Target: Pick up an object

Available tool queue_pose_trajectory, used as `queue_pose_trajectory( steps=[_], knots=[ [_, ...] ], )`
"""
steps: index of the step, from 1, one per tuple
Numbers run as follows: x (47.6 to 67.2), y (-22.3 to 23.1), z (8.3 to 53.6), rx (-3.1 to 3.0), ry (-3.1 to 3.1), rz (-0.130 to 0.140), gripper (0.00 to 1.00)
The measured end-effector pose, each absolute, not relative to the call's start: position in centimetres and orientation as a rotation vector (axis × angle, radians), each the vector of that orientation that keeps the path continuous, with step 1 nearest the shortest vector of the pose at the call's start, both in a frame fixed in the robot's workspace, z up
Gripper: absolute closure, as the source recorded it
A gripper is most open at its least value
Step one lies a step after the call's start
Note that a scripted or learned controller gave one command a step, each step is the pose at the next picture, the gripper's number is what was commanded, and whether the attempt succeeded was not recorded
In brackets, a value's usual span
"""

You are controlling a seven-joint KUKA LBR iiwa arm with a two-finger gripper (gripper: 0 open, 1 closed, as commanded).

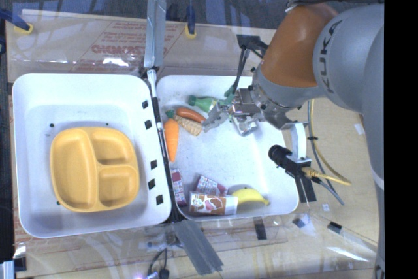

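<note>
My gripper hangs over the upper middle of the right bin, its metal fingers spread open with bare bin floor between them. The left fingertip is just right of a hot dog toy. A green toy lies just behind it. An orange carrot rests against the bin's left wall. At the bin's front lie a yellow banana, a brown-and-white packet and a smaller packet.
The left bin holds a yellow divided plate. The grey arm with its orange band covers the right bin's back right corner. A black fitting and cables hang over the bin's right wall.
</note>
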State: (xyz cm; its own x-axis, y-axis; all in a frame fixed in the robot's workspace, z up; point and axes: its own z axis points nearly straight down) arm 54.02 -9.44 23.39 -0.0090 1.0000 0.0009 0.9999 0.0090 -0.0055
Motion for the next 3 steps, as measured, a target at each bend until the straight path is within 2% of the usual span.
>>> queue_pose_trajectory(
  steps=[1,2,3],
  knots=[
    [60.5,-9.9,15.0,-2.151,-2.285,0.006,0.00],
    [63.6,-11.5,9.5,-2.015,-2.397,0.005,0.00],
    [63.7,-11.4,10.7,-2.011,-2.405,0.001,1.00]
  ],
)
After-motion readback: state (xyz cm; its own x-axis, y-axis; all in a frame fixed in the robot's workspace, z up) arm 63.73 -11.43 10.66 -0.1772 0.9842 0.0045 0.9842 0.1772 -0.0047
